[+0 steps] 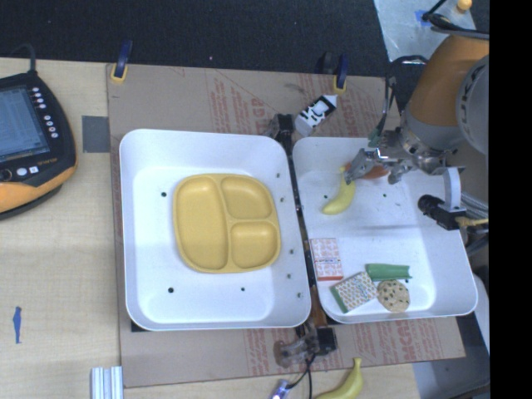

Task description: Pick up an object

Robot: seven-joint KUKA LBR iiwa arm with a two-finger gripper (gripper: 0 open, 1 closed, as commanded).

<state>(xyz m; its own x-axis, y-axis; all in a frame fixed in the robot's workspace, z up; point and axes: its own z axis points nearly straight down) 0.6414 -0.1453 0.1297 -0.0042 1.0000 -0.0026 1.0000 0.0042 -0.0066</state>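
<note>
The tool (366, 166) hangs low in the right bin (432, 248), and whether it is released, clenched or grasping something cannot be told. A small banana (339, 199) lies just below it and slightly to its left, its upper end close to the tool; contact cannot be judged. An orange-red object (376, 171) sits right at the tool, partly hidden.

My judgement: the banana is curved and smooth, so a closing tool could squeeze it sideways and out, or close on one tip and let it swing free on lifting. The orange-red piece beside it could get pinched too, or block the grip.

Further from the tool, toward the near edge of the same bin, lie a red-and-white card (325, 258), a checked packet (354, 291), a cookie (394, 296) and a green stick (388, 270). The left bin (141, 223), well away to the tool's left, holds a yellow divided plate (225, 222). Another banana (345, 382) rests on the counter (58, 306) outside the bins.
</note>
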